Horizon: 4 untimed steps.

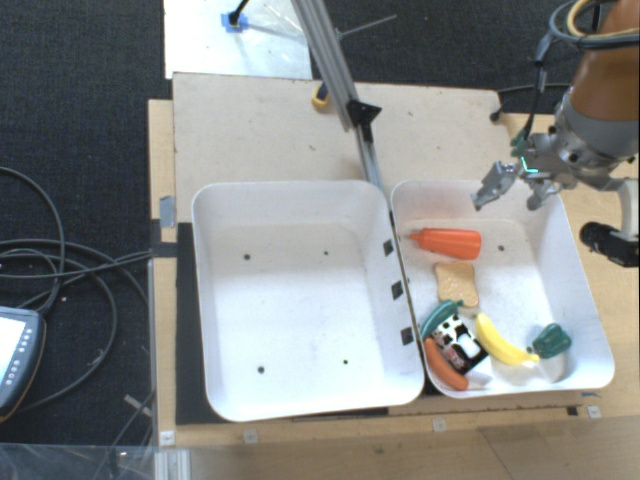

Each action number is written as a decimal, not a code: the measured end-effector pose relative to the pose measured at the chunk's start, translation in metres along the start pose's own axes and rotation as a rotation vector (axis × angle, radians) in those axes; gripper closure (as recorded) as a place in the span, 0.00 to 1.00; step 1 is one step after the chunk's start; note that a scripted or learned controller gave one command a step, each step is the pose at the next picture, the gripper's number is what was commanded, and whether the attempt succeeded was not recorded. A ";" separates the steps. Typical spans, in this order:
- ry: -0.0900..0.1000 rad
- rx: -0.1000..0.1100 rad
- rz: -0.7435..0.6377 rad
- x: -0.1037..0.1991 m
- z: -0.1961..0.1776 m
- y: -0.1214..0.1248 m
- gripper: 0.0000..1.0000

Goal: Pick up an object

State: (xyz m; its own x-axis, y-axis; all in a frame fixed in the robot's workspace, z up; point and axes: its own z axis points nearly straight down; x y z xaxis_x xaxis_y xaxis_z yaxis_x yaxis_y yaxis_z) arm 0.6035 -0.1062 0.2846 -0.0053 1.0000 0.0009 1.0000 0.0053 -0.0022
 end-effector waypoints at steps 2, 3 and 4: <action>-0.001 0.000 0.002 0.005 0.041 0.004 0.00; 0.000 0.002 0.005 0.005 0.104 0.002 0.00; 0.000 0.002 0.003 0.012 0.162 0.007 0.00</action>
